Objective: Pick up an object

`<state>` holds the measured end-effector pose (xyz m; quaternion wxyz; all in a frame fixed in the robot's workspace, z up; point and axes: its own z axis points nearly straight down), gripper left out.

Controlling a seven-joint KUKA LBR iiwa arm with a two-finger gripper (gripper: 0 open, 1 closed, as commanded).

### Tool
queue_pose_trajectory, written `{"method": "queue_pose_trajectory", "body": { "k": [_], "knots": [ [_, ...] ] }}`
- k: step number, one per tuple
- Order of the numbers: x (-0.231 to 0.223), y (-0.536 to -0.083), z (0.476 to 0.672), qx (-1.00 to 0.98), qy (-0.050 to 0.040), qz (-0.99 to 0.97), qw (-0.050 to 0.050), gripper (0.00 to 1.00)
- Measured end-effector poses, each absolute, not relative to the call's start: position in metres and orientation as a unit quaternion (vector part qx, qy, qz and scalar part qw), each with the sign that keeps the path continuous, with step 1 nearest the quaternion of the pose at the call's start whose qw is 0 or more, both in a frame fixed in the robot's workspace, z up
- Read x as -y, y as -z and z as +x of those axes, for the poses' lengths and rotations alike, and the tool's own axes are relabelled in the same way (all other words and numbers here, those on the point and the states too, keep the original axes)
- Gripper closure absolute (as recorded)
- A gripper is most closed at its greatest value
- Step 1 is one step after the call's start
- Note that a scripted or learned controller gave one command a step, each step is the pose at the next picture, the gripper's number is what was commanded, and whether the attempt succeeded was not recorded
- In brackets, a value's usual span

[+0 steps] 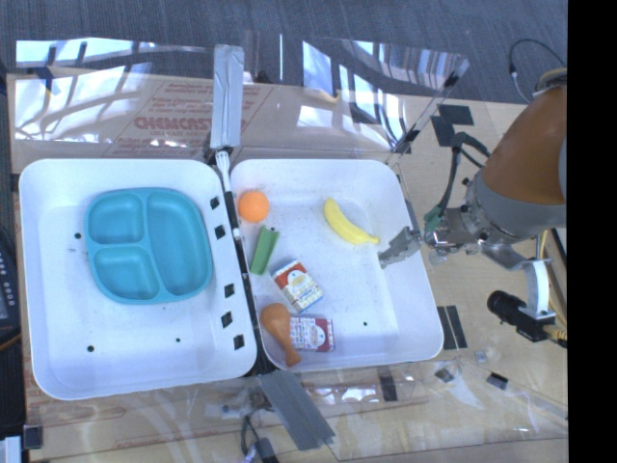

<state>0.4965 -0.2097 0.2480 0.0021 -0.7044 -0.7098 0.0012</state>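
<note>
Your gripper (400, 249), its opening impossible to judge, hovered at the right bin's (416, 297) rim, the banana (348, 223) lying slantwise just left.

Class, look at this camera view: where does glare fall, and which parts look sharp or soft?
Camera view: bright window reflections streak the clear panel behind the bins; the banana and blue tray read fairly sharp under even light; the gripper at the right bin's edge looks soft.

Dark grey carpet (145, 3) is stretching behind the pale wooden bench (482, 394), bright window light glaring across it.
</note>
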Motion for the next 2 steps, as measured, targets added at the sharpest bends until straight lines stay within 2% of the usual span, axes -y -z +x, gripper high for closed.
{"method": "queue_pose_trajectory", "body": {
  "k": [1, 2],
  "knots": [
    [0.209, -0.189, 0.579, 0.688, -0.0018, -0.726, 0.003, 0.00],
    [0.199, -0.093, 0.621, 0.713, 0.0000, -0.701, 0.000, 0.00]
  ]
}}
